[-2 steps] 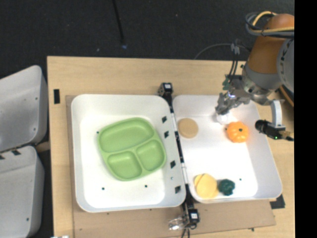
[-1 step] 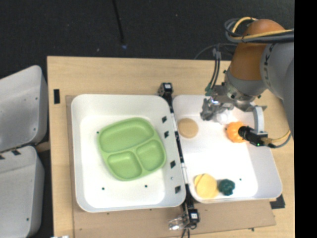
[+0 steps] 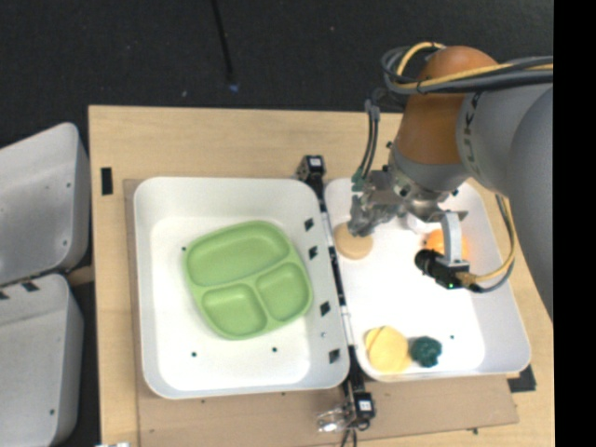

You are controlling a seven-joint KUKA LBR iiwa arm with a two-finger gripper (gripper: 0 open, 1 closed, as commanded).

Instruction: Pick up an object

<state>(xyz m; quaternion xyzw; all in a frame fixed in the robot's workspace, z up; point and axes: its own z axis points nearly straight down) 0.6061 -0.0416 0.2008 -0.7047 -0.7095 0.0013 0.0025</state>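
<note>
- On the bench, two bins sit side by side: the left bin [image 3: 158, 361] carries a green divided tray [image 3: 247, 277]; the right bin [image 3: 494, 343] takes the arm.
- Gripper [image 3: 365, 220] hangs at that bin's far left corner; whether spread or pressed together, I cannot tell.
- Tan round disc [image 3: 353, 245] lies directly beneath, touching or nearly so.

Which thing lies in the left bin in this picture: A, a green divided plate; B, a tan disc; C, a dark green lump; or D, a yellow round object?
A: the green divided plate lies alone in the left bin, while the yellow round object, the dark green lump and the tan disc all sit in the right bin.
</note>
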